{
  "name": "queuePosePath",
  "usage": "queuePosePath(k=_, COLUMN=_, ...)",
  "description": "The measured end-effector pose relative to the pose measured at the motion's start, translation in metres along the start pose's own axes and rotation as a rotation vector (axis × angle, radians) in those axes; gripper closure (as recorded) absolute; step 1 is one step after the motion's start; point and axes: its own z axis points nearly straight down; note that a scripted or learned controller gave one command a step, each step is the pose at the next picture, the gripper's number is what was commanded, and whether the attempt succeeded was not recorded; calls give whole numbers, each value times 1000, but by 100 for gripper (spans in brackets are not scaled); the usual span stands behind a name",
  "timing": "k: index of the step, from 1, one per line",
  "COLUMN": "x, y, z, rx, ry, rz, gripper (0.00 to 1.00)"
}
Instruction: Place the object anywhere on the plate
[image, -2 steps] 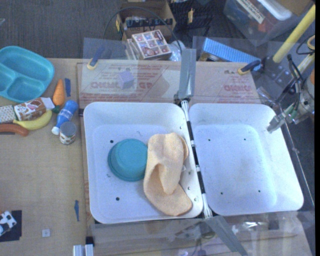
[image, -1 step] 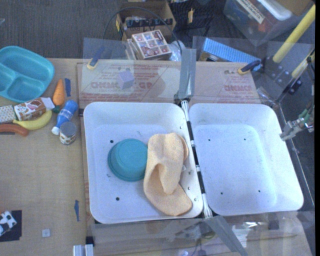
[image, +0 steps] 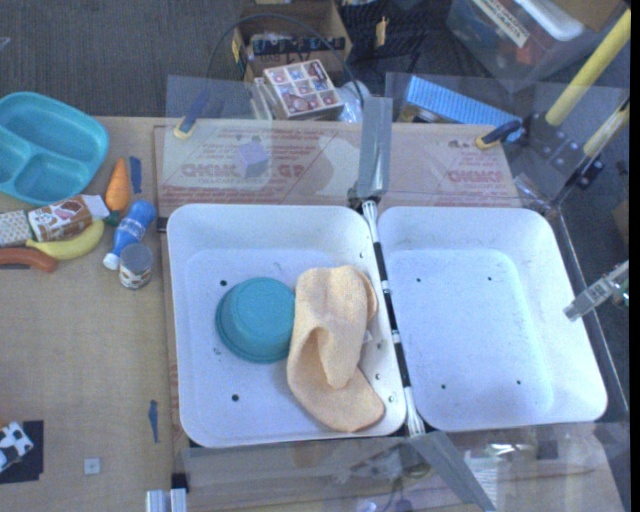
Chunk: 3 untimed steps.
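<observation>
Occlusions and cut-offs

The folded yellow cloth (image: 335, 350) covers the right edge of the round teal plate (image: 257, 319). The grey metal gripper (image: 600, 294) is cut by the right edge; finger state indeterminate.

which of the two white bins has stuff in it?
The left bin: it holds a teal plate and a yellow cloth whose edge touches the plate. The right bin shows only its bare white floor.
</observation>
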Motion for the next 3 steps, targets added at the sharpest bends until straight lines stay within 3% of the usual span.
queuePosePath(k=1, x=7, y=-13, z=63, rx=-1, ry=0, rz=-272, gripper=100)
queuePosePath(k=3, x=3, y=-12, z=44, rx=-6, ry=-7, rz=-264, gripper=100)
